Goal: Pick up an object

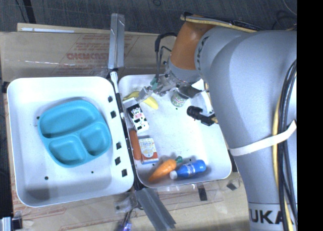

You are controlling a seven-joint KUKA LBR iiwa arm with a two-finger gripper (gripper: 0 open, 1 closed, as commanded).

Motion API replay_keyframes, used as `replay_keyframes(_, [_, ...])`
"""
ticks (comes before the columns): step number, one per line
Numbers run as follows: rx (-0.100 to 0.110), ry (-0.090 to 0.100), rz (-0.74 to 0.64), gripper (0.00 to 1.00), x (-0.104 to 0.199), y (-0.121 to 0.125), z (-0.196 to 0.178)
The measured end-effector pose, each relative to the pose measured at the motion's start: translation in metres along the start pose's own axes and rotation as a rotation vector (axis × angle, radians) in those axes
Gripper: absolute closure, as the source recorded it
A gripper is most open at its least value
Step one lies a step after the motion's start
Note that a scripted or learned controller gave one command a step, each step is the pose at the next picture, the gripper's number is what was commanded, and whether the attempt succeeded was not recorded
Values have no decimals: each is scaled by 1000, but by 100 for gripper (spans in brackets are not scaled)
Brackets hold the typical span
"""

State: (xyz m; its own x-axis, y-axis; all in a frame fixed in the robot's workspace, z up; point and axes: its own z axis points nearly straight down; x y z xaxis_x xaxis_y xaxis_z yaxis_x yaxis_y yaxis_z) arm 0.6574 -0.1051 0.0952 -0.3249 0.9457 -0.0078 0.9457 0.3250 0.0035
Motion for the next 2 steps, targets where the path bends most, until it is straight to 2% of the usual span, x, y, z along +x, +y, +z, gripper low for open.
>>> replay_keyframes(1, [17,6,-8,100,1,-3,-9])
replay_keyframes(2, [2,8,-77,100,39,8,-115])
